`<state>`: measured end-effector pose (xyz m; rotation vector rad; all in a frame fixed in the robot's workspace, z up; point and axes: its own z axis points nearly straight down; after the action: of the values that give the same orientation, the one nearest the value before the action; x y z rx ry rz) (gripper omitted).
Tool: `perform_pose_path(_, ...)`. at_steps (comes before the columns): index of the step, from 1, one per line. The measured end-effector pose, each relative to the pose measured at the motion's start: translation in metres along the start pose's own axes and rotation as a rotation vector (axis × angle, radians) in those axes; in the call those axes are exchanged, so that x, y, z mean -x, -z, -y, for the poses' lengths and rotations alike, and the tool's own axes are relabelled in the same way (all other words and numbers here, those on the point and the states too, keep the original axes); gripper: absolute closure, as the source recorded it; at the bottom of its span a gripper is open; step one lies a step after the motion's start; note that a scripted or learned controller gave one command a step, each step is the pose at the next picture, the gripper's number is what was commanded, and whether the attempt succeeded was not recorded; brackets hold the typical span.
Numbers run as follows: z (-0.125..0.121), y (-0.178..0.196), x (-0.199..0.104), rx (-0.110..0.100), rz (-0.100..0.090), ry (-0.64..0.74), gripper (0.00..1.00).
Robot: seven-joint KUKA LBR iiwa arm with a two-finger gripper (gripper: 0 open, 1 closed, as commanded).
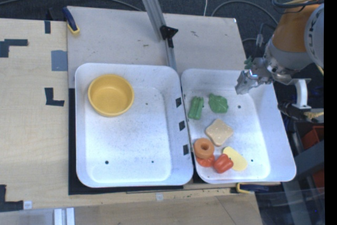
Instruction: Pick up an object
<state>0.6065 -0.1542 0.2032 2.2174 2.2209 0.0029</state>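
The right bin (pixel 263 129) holds several toy foods: a green pickle-like piece (pixel 196 107), a green leafy piece (pixel 218 104), a tan bread slice (pixel 219 132), an orange doughnut (pixel 204 148), a red pepper (pixel 222 164) and a yellow piece (pixel 237 160). My gripper (pixel 246 82) hangs over the bin's upper right part, to the right of the green leafy piece and apart from it. Nothing shows between its fingers.
A yellow bowl (pixel 110 94) sits in the upper left corner of the left bin (pixel 131 155). A grey metal pole (pixel 152 2) slants down to the bins' shared top edge. Cables lie on the dark floor behind the bench.
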Motion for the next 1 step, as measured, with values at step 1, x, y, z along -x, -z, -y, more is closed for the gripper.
perform_pose_path(1, -0.0023, 0.0636, 0.0015, 0.002, 0.001, 0.000, 1.00)
